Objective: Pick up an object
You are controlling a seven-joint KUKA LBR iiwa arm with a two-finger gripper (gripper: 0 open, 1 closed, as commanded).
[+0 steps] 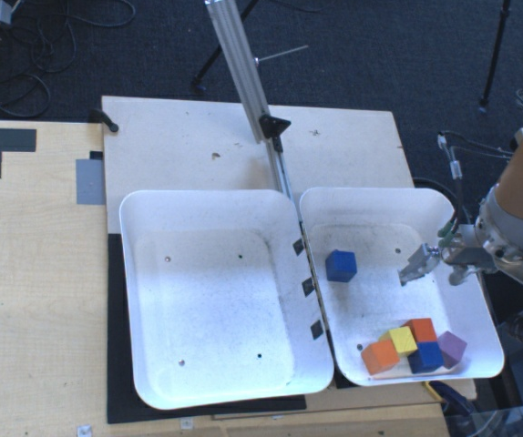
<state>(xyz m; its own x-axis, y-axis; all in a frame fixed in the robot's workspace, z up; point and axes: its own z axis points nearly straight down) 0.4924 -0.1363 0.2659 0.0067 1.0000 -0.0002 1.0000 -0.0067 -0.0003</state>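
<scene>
While the blue cube (341,266) sits alone in the right bin (384,209), an orange block (381,356), yellow cube (403,340), red cube (422,328), second blue cube (425,358) and purple block (452,346) cluster at its near corner; the jaws (436,268) hang spread apart, holding nothing, over the bin's right side, beside the left bin (207,299)

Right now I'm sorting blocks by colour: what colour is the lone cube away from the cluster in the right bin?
Blue, seen in the camera view.
</scene>
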